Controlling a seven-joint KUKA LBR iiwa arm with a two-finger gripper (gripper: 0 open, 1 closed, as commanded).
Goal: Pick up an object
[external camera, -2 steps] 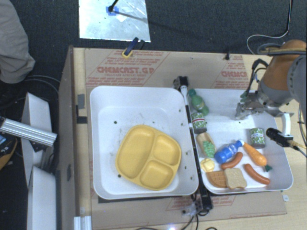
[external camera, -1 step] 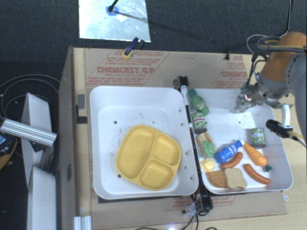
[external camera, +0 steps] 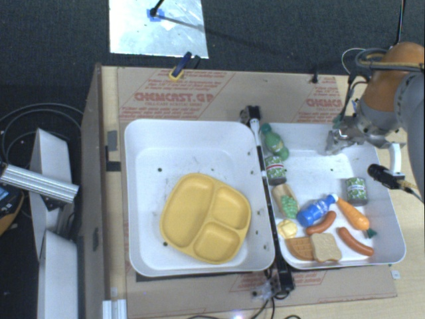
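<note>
Camera view: the grey two-finger gripper (external camera: 336,140) hangs over the right white bin's (external camera: 312,165) bare back corner, but it's too small and blurry to read, so its state can't be told. Toy food, including a blue plastic bottle (external camera: 313,211) and an orange carrot (external camera: 352,214), is piled near that bin's front. A yellow divided plastic tray (external camera: 206,216) lies in the left white bin (external camera: 143,178).

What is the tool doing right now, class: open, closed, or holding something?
Tool: over the far corner of the right bin, away from the toy food; open or closed cannot be told.
</note>
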